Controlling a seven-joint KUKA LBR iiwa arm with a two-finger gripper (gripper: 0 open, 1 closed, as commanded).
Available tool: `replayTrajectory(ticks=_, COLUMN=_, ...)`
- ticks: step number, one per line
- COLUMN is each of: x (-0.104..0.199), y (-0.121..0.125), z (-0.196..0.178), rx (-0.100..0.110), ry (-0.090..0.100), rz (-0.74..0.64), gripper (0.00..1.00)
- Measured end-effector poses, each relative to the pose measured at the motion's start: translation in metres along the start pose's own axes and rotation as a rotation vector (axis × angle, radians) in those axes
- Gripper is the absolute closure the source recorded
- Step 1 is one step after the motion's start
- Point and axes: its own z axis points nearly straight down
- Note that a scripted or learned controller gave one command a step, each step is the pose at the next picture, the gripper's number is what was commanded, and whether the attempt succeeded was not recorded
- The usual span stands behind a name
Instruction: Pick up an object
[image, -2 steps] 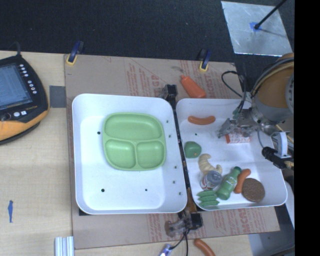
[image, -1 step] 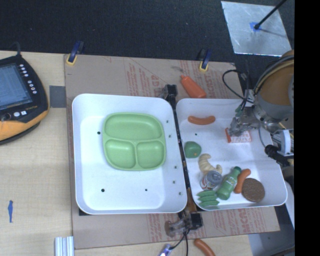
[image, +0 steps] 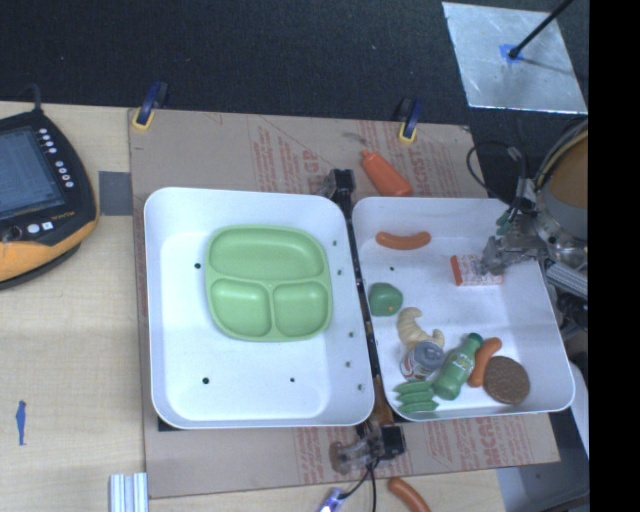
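Approach step, by my reading. Grey two-finger gripper (image: 497, 252) low over far right of the right white bin (image: 530, 318). Small flat red-and-white packet (image: 472, 272) lies just left of it. Jaw state: cannot tell. Next move calls for centring over the packet, then descending.

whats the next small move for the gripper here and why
Probably a short drop straight down, then close. The gripper sits low in the right white bin, right beside the small flat red-and-white packet, with nothing visibly between its fingers. That packet lies apart from the crowded pile near the green plastic bottle, so it looks like the easiest grab.
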Motion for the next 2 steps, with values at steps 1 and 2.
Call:
replayTrajectory(ticks=1, x=0.0, y=0.0, z=0.0, rx=0.001, ry=0.0, rz=0.0, gripper=0.0)
replayTrajectory(ticks=2, x=0.0, y=0.027, z=0.047, rx=0.001, ry=-0.001, rz=-0.003, gripper=0.0)
